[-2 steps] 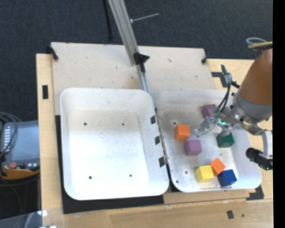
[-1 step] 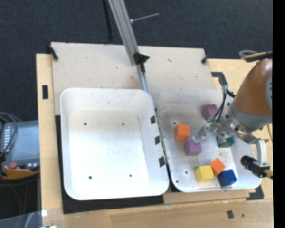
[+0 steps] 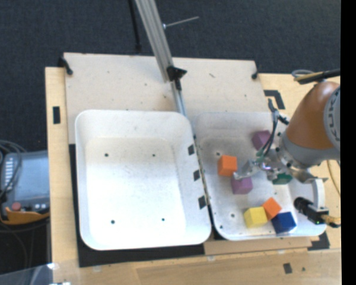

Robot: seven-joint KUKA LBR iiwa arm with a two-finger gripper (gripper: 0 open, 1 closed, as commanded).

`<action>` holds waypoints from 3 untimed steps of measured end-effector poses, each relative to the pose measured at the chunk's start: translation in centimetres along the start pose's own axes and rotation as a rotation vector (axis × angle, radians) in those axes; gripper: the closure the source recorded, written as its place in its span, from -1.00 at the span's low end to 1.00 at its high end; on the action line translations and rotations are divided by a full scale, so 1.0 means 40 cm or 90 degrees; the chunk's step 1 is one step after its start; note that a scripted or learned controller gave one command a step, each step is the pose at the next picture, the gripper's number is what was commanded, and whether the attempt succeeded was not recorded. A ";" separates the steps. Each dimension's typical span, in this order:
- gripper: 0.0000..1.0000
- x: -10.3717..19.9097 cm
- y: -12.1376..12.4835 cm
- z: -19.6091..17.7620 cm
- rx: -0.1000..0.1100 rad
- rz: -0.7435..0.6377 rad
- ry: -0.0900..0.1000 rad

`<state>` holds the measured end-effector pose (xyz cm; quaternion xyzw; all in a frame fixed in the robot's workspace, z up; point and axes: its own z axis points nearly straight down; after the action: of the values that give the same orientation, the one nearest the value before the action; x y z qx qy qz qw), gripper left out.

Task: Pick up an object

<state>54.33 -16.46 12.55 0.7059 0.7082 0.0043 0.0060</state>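
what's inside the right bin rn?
Right bin holds an orange cube, purple cube, a second purple piece, yellow cube, small orange cube and blue cube. The arm covers the bin's right side.

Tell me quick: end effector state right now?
End effector: cannot be told; it sits right above the purple block, with no grasp visible.

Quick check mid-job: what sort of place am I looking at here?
Likely a robotics lab grasping bench: two white bins on a wooden board, coloured toy blocks like the orange block, and the arm's gripper over them.
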 end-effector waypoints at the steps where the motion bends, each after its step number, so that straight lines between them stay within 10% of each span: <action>1: 1.00 -0.003 0.006 -0.028 -0.005 0.005 0.000; 3: 1.00 -0.027 0.025 -0.279 0.004 -0.001 0.000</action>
<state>55.17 -17.52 23.74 0.7054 0.7088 0.0020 0.0033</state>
